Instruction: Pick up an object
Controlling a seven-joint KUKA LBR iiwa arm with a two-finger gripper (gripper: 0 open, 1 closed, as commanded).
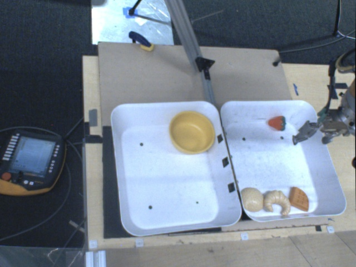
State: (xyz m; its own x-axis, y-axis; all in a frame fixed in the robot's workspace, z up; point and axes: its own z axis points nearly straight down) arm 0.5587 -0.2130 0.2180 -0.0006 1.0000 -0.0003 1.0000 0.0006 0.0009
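We are looking down on the arm [346,102] as it is reaching in from the right edge of the frame, at about mid height, with only its wrist end showing there. Its gripper [305,132] is hanging over the upper right part of the right bin [278,166], pointing left and slightly down toward the bin floor. We cannot tell whether the jaws are released or clenched; the dark tip is too small and blurred, and we are seeing nothing between them. A small red strawberry toy [277,123] is lying just to the left of the gripper, near it but apart. Along the lower edge of the same bin, a pale round bun [252,199], a croissant [277,201] and an orange waffle piece [298,198] are sitting in a row, close together. In the left bin [167,204], a yellow bowl [192,132] is resting upright near the upper right corner. A handheld control pad [30,160] is lying on the dark floor at the far left of the frame.
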